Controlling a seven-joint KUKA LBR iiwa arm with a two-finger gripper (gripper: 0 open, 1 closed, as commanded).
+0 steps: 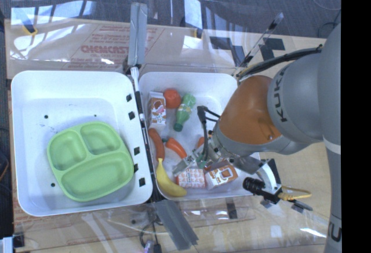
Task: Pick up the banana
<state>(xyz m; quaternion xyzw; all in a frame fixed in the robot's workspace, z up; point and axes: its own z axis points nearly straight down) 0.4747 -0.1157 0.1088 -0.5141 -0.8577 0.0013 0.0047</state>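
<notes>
1. Grey arm (301, 101), nearest the lens, reached over the right bin (174, 81).
2. Left bin (29, 147) held a green tray (90, 160).
3. Banana (166, 181) lay at the right bin's near-left corner, beside a carton (190, 177).
4. Gripper (196, 160) hung just right of the banana, not on it; whether it was parted I cannot tell.
5. Good practice, I judged: shift toward that corner, straddle the banana's middle, avoid the carton.
</notes>
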